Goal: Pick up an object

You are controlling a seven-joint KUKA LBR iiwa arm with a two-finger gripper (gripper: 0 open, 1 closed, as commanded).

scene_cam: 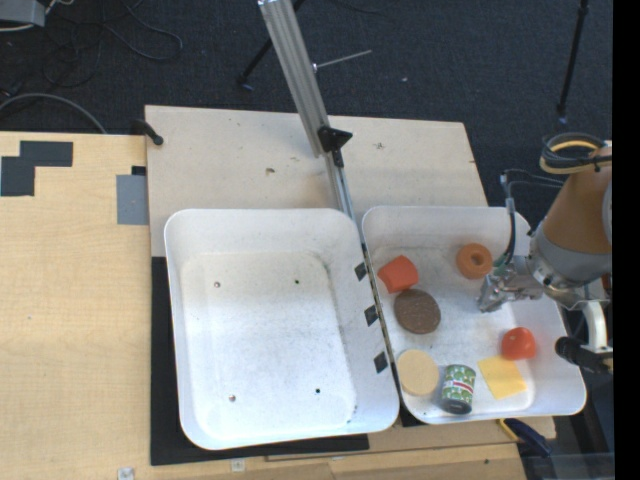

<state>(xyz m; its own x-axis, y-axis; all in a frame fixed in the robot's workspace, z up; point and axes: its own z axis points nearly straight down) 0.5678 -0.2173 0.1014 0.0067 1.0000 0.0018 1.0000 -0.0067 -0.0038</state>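
Hovering hand (492, 296), fingers unclear, arm (578, 230) cropped

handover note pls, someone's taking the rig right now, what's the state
Gripper: low in the right bin, between the orange ring and the red ball; nothing seen between its fingers.
Also in the right bin: red block, brown disc, tan disc, green can, yellow block.
Done: nothing lifted.
Left: grasp one object and raise it.
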